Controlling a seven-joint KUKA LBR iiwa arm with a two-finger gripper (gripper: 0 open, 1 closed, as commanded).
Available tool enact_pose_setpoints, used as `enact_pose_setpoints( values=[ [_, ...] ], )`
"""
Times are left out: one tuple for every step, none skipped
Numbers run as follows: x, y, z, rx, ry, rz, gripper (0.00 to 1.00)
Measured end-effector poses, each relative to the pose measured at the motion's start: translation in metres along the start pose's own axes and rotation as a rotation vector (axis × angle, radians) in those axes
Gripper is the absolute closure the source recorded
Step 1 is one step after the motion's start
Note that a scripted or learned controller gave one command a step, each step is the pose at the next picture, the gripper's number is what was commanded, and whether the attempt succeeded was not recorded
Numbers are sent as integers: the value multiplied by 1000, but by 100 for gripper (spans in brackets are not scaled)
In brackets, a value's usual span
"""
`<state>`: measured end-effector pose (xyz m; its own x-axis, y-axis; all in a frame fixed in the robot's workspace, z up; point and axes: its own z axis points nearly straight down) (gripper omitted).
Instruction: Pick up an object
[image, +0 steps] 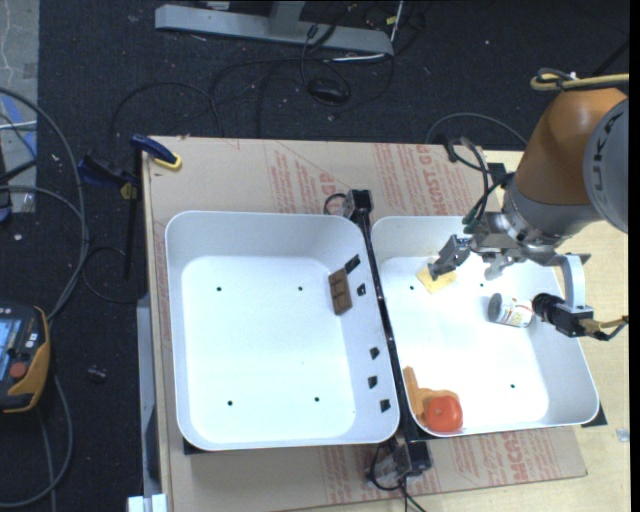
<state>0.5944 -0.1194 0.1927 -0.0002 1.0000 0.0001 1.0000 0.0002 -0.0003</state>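
Observation:
My gripper (458, 262) hangs over the back part of the right bin (570, 385), at the end of the grey arm with the orange band. A small yellow block (437, 279) lies right at the gripper's left tip, touching or just under it. A white bottle (510, 311) lies on its side a little to the right and nearer the front. In the right bin's front left corner sits a red-orange rounded object (441, 411) with an orange stick beside it. A brown bar (341, 292) leans on the right wall of the left bin (200, 300).
The two bins meet along a dark divider (378, 320) with black clips. Cables and a yellow-and-blue clamp (155, 152) lie at the bench's back left. A black sensor (560, 315) hangs off the arm over the right bin's right side.

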Motion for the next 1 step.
enact_pose_setpoints(
  values=[
    [-19,38,68,-1,0,0,0]
  ],
)
